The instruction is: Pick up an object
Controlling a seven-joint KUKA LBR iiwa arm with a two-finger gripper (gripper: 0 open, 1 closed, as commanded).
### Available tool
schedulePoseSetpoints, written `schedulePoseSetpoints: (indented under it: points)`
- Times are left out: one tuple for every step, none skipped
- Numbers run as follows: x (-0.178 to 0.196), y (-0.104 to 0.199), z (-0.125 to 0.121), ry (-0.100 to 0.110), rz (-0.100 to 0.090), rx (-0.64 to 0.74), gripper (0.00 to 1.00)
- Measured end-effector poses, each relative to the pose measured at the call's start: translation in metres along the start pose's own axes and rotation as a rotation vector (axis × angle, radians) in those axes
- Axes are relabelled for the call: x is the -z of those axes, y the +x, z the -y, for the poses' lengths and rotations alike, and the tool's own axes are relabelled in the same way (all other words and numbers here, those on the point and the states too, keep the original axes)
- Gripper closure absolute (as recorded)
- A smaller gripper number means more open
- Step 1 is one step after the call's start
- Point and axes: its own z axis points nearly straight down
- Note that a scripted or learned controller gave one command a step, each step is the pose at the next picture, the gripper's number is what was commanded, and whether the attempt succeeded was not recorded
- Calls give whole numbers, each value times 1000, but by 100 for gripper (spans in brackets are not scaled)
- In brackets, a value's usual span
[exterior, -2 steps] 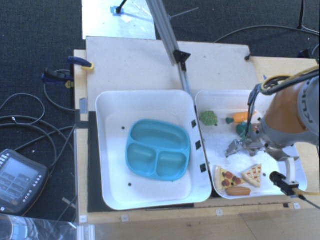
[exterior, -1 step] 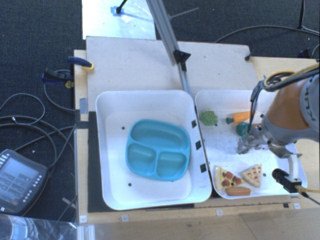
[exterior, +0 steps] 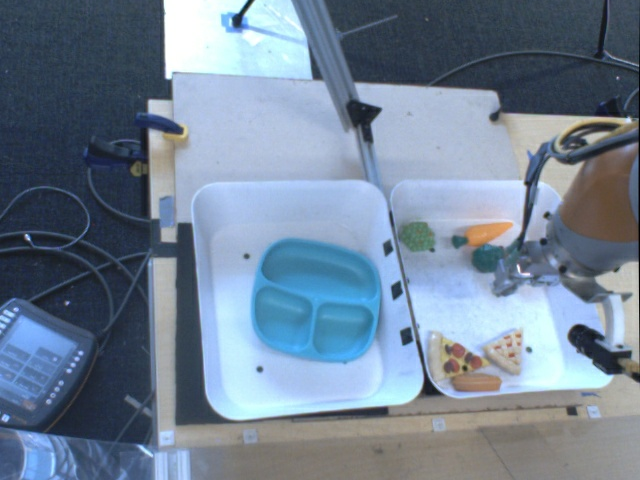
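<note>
Pincer (exterior: pixel 508 276) hangs just beside the teal toy (exterior: pixel 487 259), below the carrot (exterior: pixel 484 233), probably lining up a grab; can't tell its state from here.

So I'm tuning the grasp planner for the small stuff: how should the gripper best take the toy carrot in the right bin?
Probably across the middle of the carrot's orange body, coming straight down. It lies flat, long axis running left to right, so the fingers would close across its narrow width. The dark green toy sits close below it and the gripper hangs nearby, so the side toward the bin's far wall looks freer.
</note>
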Motion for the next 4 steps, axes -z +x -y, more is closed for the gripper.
schedulePoseSetpoints:
  points:
    - [50,5,-10,-1,0,8,100]
    - [108,-5,-11,-3,1,6,100]
    - [92,46,-5,6,-4,11,100]
    - [80,94,5,6,-4,11,100]
